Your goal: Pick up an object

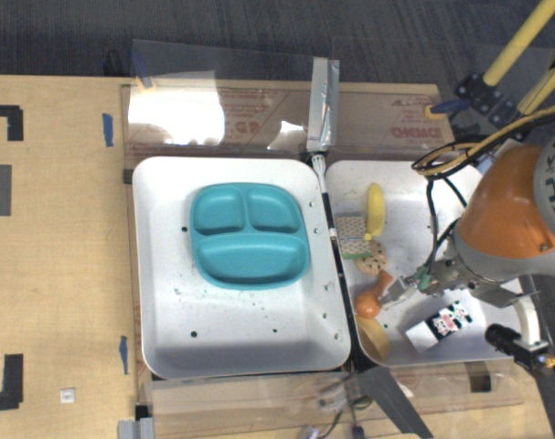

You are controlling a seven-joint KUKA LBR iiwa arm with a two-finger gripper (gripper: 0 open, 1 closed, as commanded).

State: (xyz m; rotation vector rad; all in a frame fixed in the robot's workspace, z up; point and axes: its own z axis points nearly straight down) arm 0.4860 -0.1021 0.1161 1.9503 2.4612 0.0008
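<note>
Sitting in the left bin [158, 273] is a smooth teal three-compartment plate [250, 236]. Right of it, a banana [376, 210] lies in the right bin [400, 181]. The tool [407, 286] hovers there; its opening cannot be told.

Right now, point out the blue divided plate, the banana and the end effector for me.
blue divided plate [250, 235]: camera view, on its centre ridge.
banana [376, 208]: camera view, mid-length of the yellow fruit.
end effector [398, 290]: camera view, at its tip.
</note>
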